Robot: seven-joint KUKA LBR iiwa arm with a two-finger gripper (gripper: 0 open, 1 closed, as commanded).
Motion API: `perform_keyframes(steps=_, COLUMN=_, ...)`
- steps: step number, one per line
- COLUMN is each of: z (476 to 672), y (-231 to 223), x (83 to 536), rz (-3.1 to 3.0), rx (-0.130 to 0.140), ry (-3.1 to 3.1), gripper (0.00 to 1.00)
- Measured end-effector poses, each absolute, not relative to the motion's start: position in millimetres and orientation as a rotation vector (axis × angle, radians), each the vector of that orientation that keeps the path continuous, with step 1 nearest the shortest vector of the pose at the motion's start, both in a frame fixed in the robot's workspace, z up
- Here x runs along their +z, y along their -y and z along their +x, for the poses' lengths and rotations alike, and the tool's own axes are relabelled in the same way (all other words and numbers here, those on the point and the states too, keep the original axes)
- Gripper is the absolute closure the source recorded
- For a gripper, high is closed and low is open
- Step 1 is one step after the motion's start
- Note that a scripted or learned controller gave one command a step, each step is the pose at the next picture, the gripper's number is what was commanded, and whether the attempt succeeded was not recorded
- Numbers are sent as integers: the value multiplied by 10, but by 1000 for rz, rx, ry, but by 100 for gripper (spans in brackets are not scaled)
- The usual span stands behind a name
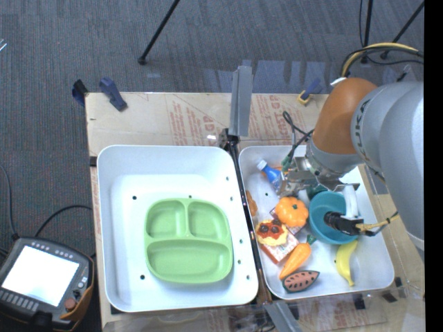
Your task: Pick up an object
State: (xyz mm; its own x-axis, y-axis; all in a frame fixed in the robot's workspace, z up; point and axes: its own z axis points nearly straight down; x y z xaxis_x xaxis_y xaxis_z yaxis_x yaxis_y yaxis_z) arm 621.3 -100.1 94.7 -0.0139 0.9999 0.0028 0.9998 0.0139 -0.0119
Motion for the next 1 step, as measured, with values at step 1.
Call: perform_keyframes(steps=1, z=6382, y=353, x=1895, rz=-2581, rx=-3, ry=1791, gripper=100)
